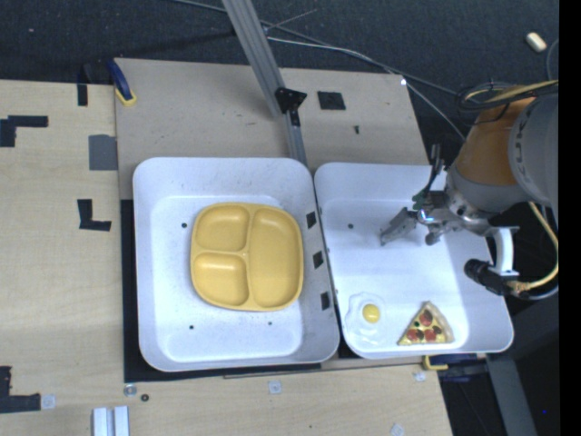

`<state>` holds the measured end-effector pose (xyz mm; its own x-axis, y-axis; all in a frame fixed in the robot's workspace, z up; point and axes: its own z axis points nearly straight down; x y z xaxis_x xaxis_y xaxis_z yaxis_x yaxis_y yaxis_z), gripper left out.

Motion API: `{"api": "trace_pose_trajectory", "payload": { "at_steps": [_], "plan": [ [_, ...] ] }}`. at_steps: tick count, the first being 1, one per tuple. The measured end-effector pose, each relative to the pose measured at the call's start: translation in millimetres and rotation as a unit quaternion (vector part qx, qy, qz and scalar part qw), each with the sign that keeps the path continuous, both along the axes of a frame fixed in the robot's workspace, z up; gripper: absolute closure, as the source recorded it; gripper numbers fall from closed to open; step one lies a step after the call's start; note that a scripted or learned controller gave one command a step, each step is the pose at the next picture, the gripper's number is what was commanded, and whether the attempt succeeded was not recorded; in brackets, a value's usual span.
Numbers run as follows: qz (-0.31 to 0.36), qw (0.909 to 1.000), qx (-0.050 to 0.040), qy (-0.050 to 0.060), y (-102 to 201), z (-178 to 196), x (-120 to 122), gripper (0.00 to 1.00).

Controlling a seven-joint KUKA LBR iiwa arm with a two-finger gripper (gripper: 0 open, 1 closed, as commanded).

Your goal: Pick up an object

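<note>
In the right bin (363, 193) a toy fried egg (369, 314) lies near the front edge, and a toy pizza slice (427, 325) lies just to its right. My gripper (408, 236) hangs over the upper middle of this bin, well behind both toys. Its fingers (392, 232) are spread open with nothing between them. The orange-banded arm (490, 153) reaches in from the right.
The left bin (163, 334) holds a yellow divided plate (247, 256) in its middle. A grey metal pole (259, 44) rises from between the bins at the back. Cables run along the right side near the arm.
</note>
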<state>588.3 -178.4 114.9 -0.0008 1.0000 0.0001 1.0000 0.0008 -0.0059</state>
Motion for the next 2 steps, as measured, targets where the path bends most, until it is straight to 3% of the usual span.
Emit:
{"api": "trace_pose_trajectory", "payload": {
  "at_steps": [1,2],
  "plan": [
    [0.001,1.0000,-0.0002,-0.002,0.4,13.3,1.0,1.00],
    [0.000,1.0000,-0.0004,-0.004,-2.0,55.7,3.8,1.00]
  ]
}}
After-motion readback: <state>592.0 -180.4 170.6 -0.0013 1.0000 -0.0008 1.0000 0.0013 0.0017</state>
